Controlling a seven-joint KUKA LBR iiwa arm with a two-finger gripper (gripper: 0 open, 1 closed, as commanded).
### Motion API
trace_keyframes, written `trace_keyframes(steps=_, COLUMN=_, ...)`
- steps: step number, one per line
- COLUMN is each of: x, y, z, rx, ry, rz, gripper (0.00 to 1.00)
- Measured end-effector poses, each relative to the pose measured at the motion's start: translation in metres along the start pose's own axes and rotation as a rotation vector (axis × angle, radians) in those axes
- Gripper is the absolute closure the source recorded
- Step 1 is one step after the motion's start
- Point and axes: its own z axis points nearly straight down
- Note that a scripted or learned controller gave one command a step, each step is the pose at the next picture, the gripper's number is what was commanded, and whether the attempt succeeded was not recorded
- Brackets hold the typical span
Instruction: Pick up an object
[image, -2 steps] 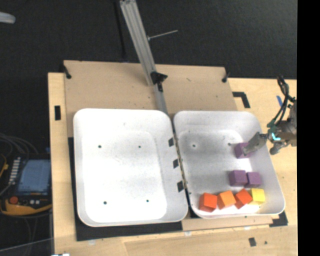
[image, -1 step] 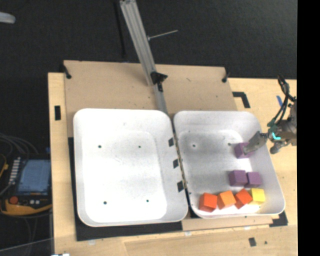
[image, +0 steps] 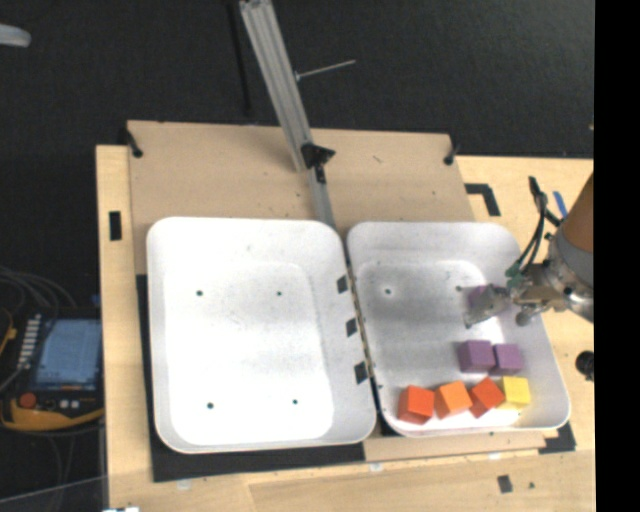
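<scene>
Several small blocks lie in the front corner of the right bin (image: 420, 250): two purple blocks (image: 476, 354) (image: 508, 357), a red-orange block (image: 416, 403), an orange block (image: 453, 398), another red-orange block (image: 487, 394) and a yellow block (image: 516, 389). My gripper (image: 502, 305) hangs over the right side of this bin, just behind the purple blocks. It is open, its two fingers (image: 478, 305) spread apart with nothing between them.
The left bin (image: 245, 330) lies beside the right one, with small clips along the shared rim. A slanted metal rail (image: 285, 95) rises from behind the bins. A device with a blue screen (image: 65, 355) sits off the bench at the left.
</scene>
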Motion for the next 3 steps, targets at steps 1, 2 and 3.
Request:
trace_keyframes(steps=1, x=0.006, y=0.001, z=0.061, rx=0.000, ry=0.000, rz=0.001, gripper=0.00)
trace_keyframes(steps=2, x=0.008, y=0.005, z=0.101, rx=-0.009, ry=-0.001, rz=0.000, gripper=0.00)
trace_keyframes(steps=3, x=0.007, y=0.005, z=0.093, rx=-0.010, ry=-0.001, rz=0.009, gripper=1.00)
